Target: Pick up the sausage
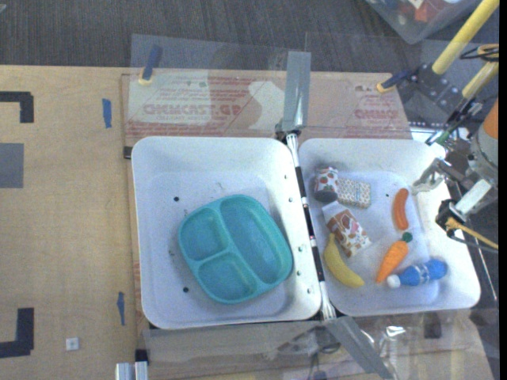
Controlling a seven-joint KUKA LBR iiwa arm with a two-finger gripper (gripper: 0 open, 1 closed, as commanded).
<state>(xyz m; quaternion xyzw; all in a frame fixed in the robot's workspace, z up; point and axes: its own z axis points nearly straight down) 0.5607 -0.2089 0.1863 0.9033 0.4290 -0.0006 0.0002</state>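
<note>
Unclear whether the fingers were open or closed: the gripper sat at the right edge of the right bin, partly cut off by the frame. Nothing was visible between them. Just beside it, the sausage lay upright in the bin's right half, above the carrot and blue bottle. Banana and two small cartons lay further left. The teal divided plate occupied the left bin.

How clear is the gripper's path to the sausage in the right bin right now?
Probably clear. The sausage lies alone on the bin floor near the right wall, with the carrot below it and apart. The gripper sits just right of it, nothing between them.
</note>
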